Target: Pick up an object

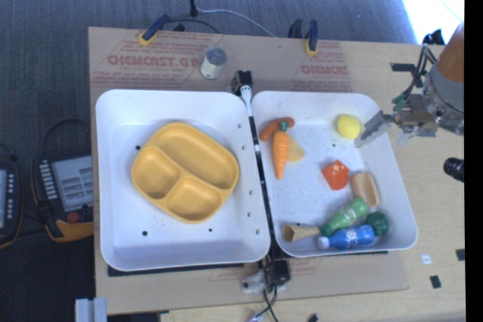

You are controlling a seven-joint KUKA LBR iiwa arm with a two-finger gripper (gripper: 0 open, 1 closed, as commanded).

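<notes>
The gripper [375,128] hangs at the right bin's [392,162] upper right rim, reaching in from the right edge. One grey finger [370,129] slants down over the rim, its tip just beside the lemon [348,126]; no object sits between the fingers, and how far they stand apart I cannot tell from this angle.

From the near edge of the bench and going back: the right bin's near corner holds a cluster — one blue bottle [351,238] lying on its side, one green bottle [346,216] leaning across just behind it, one dark green round piece [377,223] at the right, and one ice-cream cone [299,231] lying at the left. Behind these lies one hot-dog bun [364,188], and just left of it one red pepper-like piece [336,174]. Farther back are two carrots: one long one [281,151] pointing toward the near side with a pale yellow wedge [295,151] beside it, and one shorter, redder one [272,127] touching its top. The single yellow lemon lies at the far right of the bin, near the back wall.

The left bin [121,230] holds one thing — a yellow divided plate [186,171] with three compartments, set at a tilt in the middle.

Beyond the bins, on the board [339,60], stand one small grey-capped roll [213,62] and two yellow-and-blue clamps [154,29] [311,38] at the far edge.
</notes>
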